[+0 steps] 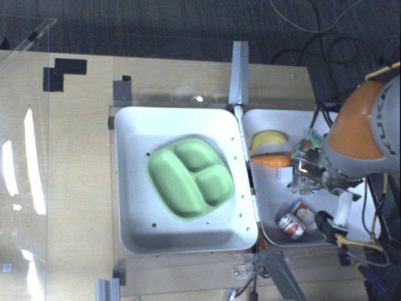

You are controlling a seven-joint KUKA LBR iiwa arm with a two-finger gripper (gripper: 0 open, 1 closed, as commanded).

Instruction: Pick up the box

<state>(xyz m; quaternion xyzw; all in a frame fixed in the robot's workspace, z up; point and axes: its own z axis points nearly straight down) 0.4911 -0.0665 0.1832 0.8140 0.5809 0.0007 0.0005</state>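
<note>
Gripper [303, 179] low in the right bin [270, 227], finger spread unreadable, the box hidden from sight

**A robot lab bench, plain as day**

You're looking down on a lab test cell: a pale wooden bench [75, 187] carrying two shallow white bins [131, 168] clamped between metal brackets [239, 74]. Black tape markers [62, 71] sit on the wood, a clear panel [25, 137] glints at the left, loose cables [313, 17] trail over dark carpet [156, 11], and the grey-and-orange arm [363, 130] reaches in.
</note>
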